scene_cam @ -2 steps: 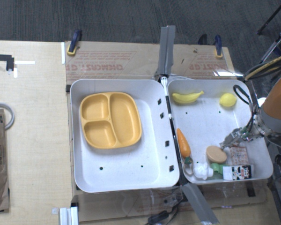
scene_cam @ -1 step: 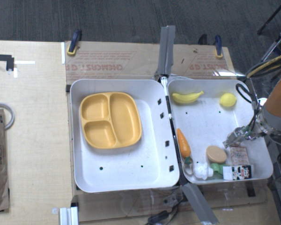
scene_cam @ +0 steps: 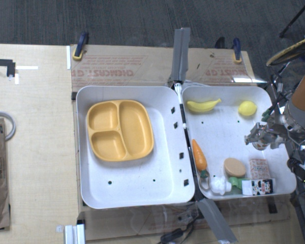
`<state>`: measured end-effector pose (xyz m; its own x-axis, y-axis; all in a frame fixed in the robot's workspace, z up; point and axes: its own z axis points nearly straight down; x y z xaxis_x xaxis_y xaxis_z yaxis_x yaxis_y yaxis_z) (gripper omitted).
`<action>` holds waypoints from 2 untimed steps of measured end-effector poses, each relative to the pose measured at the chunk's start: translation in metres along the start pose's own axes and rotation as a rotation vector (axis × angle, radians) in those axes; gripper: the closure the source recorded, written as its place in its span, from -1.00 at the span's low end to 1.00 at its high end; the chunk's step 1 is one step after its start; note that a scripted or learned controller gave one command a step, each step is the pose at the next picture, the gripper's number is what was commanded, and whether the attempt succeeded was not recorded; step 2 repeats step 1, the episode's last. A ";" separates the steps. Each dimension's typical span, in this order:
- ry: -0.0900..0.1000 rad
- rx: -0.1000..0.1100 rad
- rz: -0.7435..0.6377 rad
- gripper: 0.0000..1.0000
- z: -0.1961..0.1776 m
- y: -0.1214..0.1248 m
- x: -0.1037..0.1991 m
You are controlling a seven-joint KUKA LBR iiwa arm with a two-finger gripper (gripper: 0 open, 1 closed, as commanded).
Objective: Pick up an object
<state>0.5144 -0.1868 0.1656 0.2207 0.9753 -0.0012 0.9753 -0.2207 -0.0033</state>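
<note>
A yellow divided plate [scene_cam: 120, 130] is lying in the left bin [scene_cam: 91, 187], well to the left of the ridge where the two bins meet, with its three compartments facing up. Just right of that ridge, in the right bin [scene_cam: 221, 136], a carrot [scene_cam: 199, 155] is lying lengthwise with its green end pointing toward the near edge. Farther back from the ridge, a banana [scene_cam: 203, 105] is resting near the far wall, and a lemon [scene_cam: 247, 108] is sitting to the right of it. Near the front wall, a white crumpled item [scene_cam: 220, 186] is lying beside the carrot's tip, a round tan disc [scene_cam: 235, 167] is sitting just behind it, and a small printed box [scene_cam: 257, 187] is standing to the right, with a patterned packet [scene_cam: 258, 166] just behind it. The gripper [scene_cam: 259, 138] is hovering over the right side of that bin, farthest from the ridge; whether it is open or closed cannot be told, and nothing is visibly held.
</note>
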 end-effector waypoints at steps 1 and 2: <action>-0.001 0.000 0.070 1.00 -0.049 0.036 0.058; -0.001 0.000 0.070 1.00 -0.049 0.036 0.058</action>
